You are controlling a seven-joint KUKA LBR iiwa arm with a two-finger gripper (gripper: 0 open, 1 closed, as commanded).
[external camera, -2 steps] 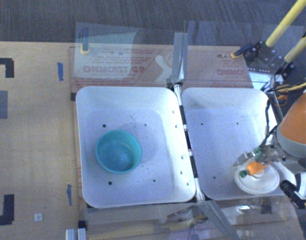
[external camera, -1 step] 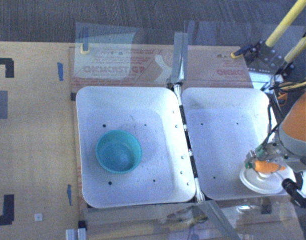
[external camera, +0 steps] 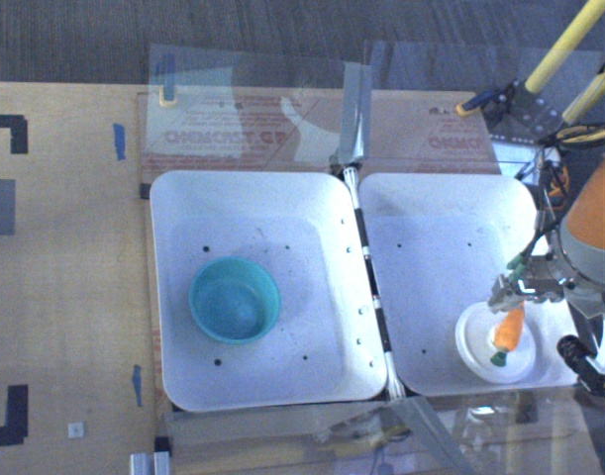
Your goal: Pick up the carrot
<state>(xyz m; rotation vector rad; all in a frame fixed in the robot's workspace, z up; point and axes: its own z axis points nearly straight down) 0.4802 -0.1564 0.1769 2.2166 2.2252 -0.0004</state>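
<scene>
At the near edge of the right bin (external camera: 431,216) sat a small white plate (external camera: 472,342), and on it lay the carrot (external camera: 507,331), orange with a green tip pointing toward the near rim. The gripper (external camera: 525,293) hung right at the carrot's upper end, its metal parts meeting the orange top; whether the fingers were spread or pinched on the carrot could not be told from this angle, since the wrist hardware crowded that spot. The arm (external camera: 591,221), grey with its orange band, entered from the right just behind the gripper.

In the left bin (external camera: 183,206), somewhat nearer than its middle, stood a teal bowl (external camera: 234,300), upright and well apart from the bin walls. A dark divider (external camera: 366,265) ran between the two bins.

Beyond the bins lay clear plastic sheeting (external camera: 252,117) over the wooden bench (external camera: 64,265), with blue tape marks (external camera: 119,142) to the left. At the far right, yellow poles (external camera: 569,38) slanted up over a black clamp (external camera: 525,107).
</scene>
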